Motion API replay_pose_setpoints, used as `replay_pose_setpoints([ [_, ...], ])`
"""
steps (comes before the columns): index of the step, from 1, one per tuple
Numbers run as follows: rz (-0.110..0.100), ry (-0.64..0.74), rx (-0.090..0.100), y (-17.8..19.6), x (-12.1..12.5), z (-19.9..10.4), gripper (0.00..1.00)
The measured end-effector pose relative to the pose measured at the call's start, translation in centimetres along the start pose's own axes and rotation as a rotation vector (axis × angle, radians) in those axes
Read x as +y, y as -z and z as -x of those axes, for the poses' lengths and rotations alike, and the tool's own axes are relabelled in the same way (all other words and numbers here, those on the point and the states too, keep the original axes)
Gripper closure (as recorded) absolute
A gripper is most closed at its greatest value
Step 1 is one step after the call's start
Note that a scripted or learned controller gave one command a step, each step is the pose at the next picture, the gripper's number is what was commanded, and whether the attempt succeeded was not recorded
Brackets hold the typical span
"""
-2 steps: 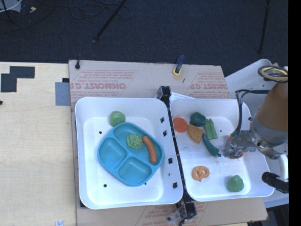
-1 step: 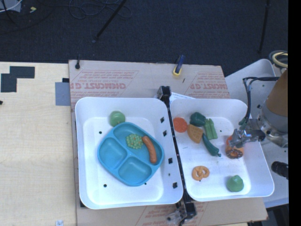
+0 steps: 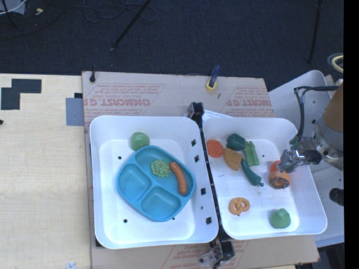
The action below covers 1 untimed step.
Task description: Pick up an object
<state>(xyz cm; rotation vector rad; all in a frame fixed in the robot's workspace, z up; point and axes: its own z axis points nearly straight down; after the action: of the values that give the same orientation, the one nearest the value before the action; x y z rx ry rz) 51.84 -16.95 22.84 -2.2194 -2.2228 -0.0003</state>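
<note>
My gripper (image 3: 288, 162) reaches in from the right and hangs over the right side of the right bin (image 3: 305, 214). Right below and to its left lies a small round orange and red toy (image 3: 279, 179), touching or nearly touching the gripper's tip. Further left in this bin are a long dark green vegetable (image 3: 252, 174), a green pepper-like piece (image 3: 235, 141), a light green stalk (image 3: 251, 153), an orange wedge (image 3: 232, 159) and a round orange-red piece (image 3: 214, 147). Toward the front lie a pretzel (image 3: 239, 206) and a green lump (image 3: 280, 218).
The left bin (image 3: 104, 217) holds a blue divided plate (image 3: 140, 190) bearing a green cluster (image 3: 160, 168) and a sausage (image 3: 179, 177); a green ball (image 3: 139, 140) lies behind it. A black divider clip (image 3: 196, 111) sits where the bins meet.
</note>
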Motion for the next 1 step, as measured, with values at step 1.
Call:
replay_pose_setpoints([
  [1, -0.005, 0.0, 0.002, -1.12, -1.31, -5.03, 1.0],
])
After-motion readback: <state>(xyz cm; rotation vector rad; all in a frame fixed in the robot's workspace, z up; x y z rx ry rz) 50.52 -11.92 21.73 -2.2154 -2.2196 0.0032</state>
